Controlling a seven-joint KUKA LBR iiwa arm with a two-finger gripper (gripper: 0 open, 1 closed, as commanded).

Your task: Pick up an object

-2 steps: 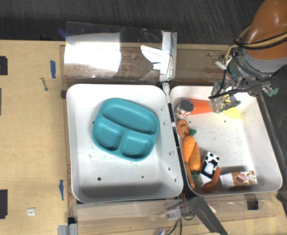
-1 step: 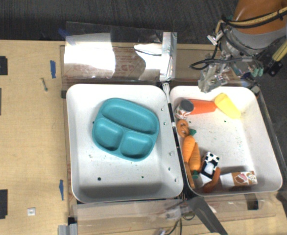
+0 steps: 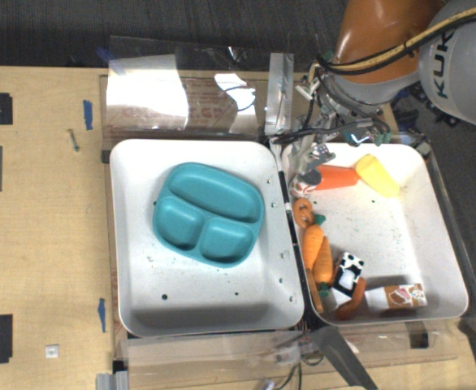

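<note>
Seen from above at a slant: two white bins side by side. Left bin [image 3: 132, 299] holding a teal divided tray [image 3: 208, 213]. Right bin [image 3: 433, 242] holding an orange carrot [image 3: 338, 177], a yellow piece [image 3: 378, 174], a toy carrot [image 3: 318, 253], a black-and-white figure [image 3: 348, 274]. Gripper [image 3: 313, 162] low at the carrot's left end, partly hidden by cables; open or closed, cannot tell.

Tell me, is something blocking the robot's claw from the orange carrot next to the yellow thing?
Nothing visible does. The gripper hangs at the right bin's upper left corner, right beside the orange carrot's tip. The yellow piece lies on the carrot's far side.
</note>
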